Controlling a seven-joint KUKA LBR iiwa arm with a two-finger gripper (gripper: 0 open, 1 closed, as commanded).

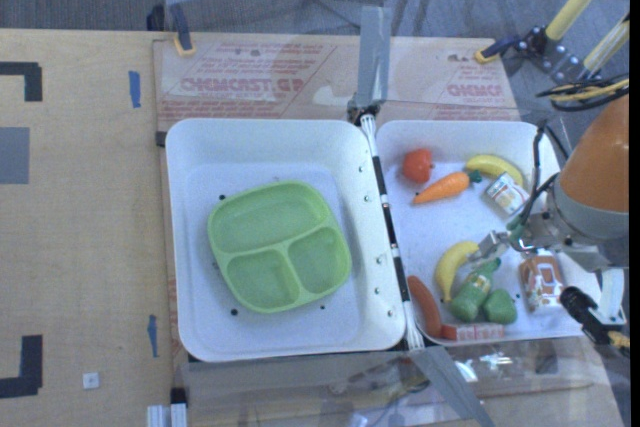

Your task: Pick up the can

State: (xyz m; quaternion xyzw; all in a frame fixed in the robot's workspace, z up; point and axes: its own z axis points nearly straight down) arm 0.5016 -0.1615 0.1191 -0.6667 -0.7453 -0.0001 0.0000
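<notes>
An orange-and-white can [541, 280] lies on its side near the front right of the right bin [452, 137]. A smaller can with a pale label [505, 193] lies further back, beside a banana [495, 165]. My gripper [491, 251] reaches in from the right and hovers low between the two cans. It is above a second banana [455, 264] and a green pepper [481, 300], just left of the orange can. Nothing shows as held in it.
A tomato [418, 164] and a carrot [441, 188] lie at the back of the right bin, and a red sausage [423, 305] sits at its front left. The left bin [190, 215] holds a green divided plate [280, 245]. The arm's orange band [603, 165] overhangs the right rim.
</notes>
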